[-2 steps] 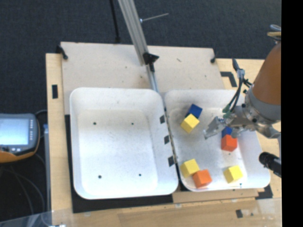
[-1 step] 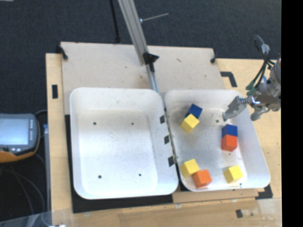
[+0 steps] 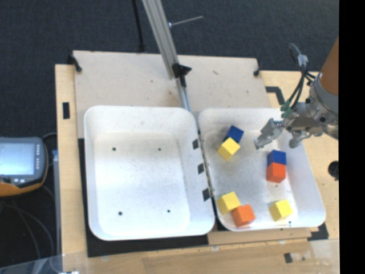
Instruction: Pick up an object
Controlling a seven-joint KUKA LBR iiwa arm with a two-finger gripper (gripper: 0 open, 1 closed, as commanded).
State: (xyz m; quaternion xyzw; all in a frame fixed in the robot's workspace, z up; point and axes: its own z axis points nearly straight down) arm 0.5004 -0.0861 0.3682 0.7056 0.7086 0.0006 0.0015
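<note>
In right bin (image 3: 311, 178), square-set blue block (image 3: 277, 157)

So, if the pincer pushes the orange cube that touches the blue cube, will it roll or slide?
The orange cube has flat faces, so it would probably slide, not roll. It looks solid and stiff. Since the blue cube touches it, a push from that side would likely move both.

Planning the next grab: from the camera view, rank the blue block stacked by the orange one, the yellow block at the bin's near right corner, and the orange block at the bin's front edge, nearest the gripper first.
From the gripper:
1. Blue block, just below it.
2. Yellow block, near right corner.
3. Orange block, front edge, further left.
</note>
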